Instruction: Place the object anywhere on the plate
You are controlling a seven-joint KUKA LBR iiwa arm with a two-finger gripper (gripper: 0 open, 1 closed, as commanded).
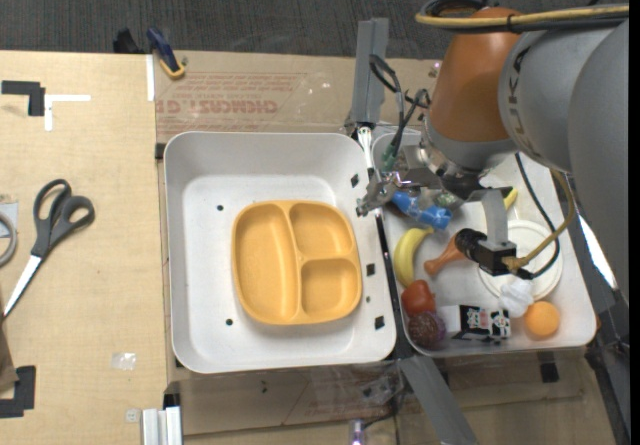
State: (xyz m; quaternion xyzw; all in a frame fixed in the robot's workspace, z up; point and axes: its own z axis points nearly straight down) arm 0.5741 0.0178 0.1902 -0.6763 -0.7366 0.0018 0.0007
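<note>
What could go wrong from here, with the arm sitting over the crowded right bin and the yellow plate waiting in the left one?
1. The right bin is packed: banana, blue object and red piece lie close together, so a grab may catch two or nudge neighbours.
2. The gripper sits near the wall between the bins and could clip it on the way to the plate.
3. The orange ball could roll if bumped.

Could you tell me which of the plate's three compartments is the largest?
The long one on the left side of the yellow plate, running its full length. The two on the right are shorter, stacked one above the other.
</note>
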